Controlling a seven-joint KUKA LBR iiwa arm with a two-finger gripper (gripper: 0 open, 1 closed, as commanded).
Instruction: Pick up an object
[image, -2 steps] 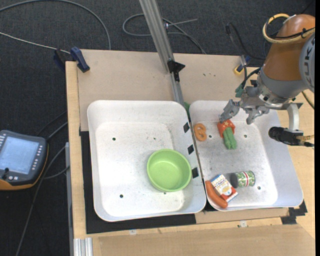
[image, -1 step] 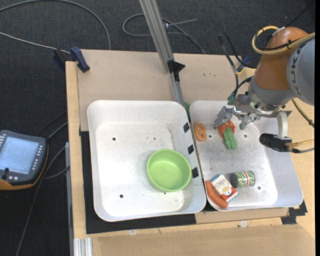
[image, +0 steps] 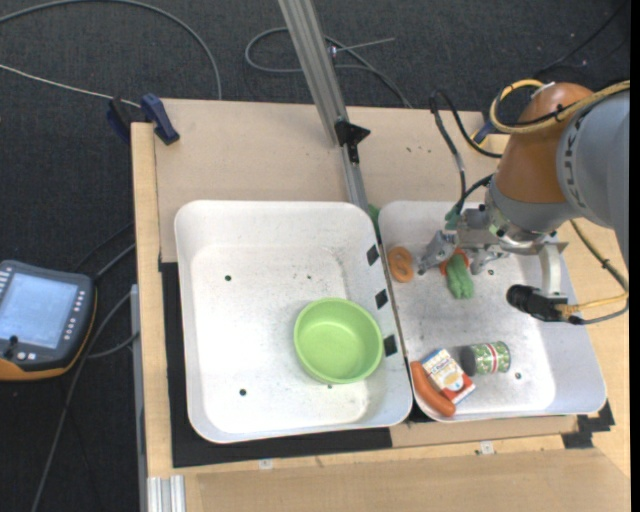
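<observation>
— So, where are you hanging right now?

— Over the right bin (image: 570, 345), near its far end. My gripper (image: 462, 258) sits above a green, pickle-like object (image: 460, 279), which lies on the bin floor just beside a small orange piece (image: 401, 264) against the wall shared by the two bins.

— Have you got the green thing?

— I would not say so. My fingers (image: 436, 252) look spread, one tip to each side, and the green object's near end pokes out below them. Whether its top sits between the tips or just under them, I cannot tell from this slanted view, so I claim no hold.

— Why that one and not the others?

— My guess is that it lies fairly free. The green can (image: 487, 357) on its side, the small carton (image: 444, 369) and the orange sausage-shaped thing (image: 432, 394) are bunched together at the near end, touching or nearly so, which leaves little room for a fingertip on either side.

— And the left bin (image: 215, 300)?

— It carries a green bowl (image: 338, 341) near the dividing wall, well apart from me. A wide rim like that is awkward for two narrow fingers.

— What matters next?

— Straddling the green object across its narrow width, I think, so it does not roll out sideways.
</observation>
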